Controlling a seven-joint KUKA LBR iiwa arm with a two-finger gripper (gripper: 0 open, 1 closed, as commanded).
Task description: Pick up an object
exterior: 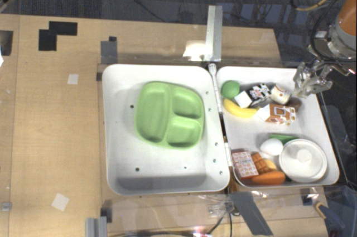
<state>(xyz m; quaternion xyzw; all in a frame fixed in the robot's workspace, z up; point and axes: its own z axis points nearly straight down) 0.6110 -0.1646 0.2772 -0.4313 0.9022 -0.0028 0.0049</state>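
The things that could be picked all lie in the right bin (329,135). Along its far side sit a green ball (230,88), a banana (240,110) just below it, a small black-and-white toy (258,92) and a patterned packet (280,114). Toward the near side are a white egg-like thing (271,146), a green piece (281,139) behind it, a white bowl (303,159), an orange carrot (268,178) and a checked packet (242,162). They crowd together, several touching.

The gripper (310,82) hangs at the bin's far right corner, near a small brown-and-white object (280,96) and above the rim. Nothing shows between its jaws; whether they stand apart or together I cannot tell, as the metal blurs into one mass.

Judging from this, the work is at the approach: no object has been taken and the arm is placed over the far corner. The next move calls for settling on one object, likely something close by, lining up over it and coming down with room on both sides, which the crowding makes awkward.

The left bin (111,135) holds a green divided plate (169,114), and both bins rest on the wooden worktop (50,135)
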